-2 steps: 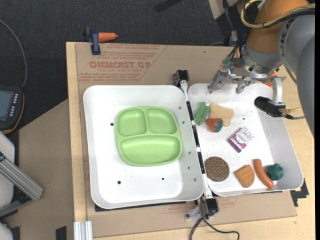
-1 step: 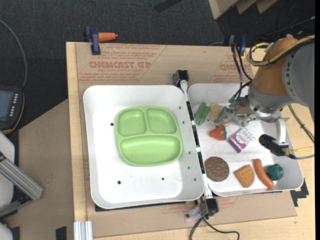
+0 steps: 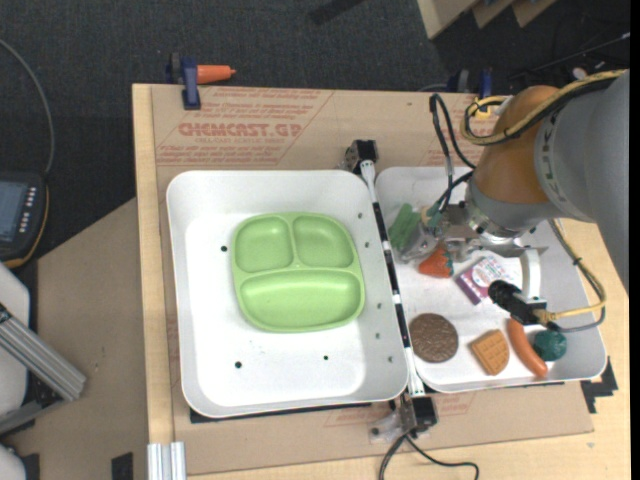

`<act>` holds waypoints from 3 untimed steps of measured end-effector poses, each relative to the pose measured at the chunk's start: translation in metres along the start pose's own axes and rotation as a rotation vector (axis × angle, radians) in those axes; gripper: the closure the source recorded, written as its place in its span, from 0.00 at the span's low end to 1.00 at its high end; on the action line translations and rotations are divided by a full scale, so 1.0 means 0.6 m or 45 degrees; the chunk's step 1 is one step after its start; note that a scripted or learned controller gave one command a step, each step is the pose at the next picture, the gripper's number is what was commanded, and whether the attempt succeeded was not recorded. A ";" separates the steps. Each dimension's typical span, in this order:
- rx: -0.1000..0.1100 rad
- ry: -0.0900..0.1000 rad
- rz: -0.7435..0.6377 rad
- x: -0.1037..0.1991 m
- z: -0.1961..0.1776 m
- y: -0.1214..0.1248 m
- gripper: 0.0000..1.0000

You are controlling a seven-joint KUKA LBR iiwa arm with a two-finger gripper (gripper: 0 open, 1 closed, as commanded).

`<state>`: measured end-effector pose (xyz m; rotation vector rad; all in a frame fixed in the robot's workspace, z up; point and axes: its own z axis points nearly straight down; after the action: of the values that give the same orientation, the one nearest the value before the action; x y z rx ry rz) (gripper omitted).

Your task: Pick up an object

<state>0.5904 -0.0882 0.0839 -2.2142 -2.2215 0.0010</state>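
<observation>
You are looking at a robotics lab: a plywood bench [image 3: 150, 258] on dark carpet [image 3: 80, 38], two white bins [image 3: 200, 358] clamped side by side, loose cables [image 3: 445, 138] trailing about, and a robot arm [image 3: 570, 138] reaching over toy food [image 3: 490, 351].

The left bin [image 3: 200, 268] is largely taken up by a green divided plate [image 3: 297, 271]; bare floor is left along its near and left sides. The right bin [image 3: 590, 363] is crowded: a brown disc [image 3: 434, 336], a cracker [image 3: 490, 351], a carrot [image 3: 527, 348] and a purple packet [image 3: 480, 276] lie close together, and the far part is overhung by the arm [image 3: 560, 148].
</observation>
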 end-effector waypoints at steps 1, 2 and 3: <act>-0.007 -0.007 0.009 -0.073 -0.001 -0.003 0.00; 0.001 -0.001 0.003 -0.014 0.000 -0.065 0.00; -0.001 -0.002 0.006 -0.008 0.000 -0.088 0.00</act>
<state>0.5374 -0.0933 0.0844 -2.2208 -2.2173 0.0020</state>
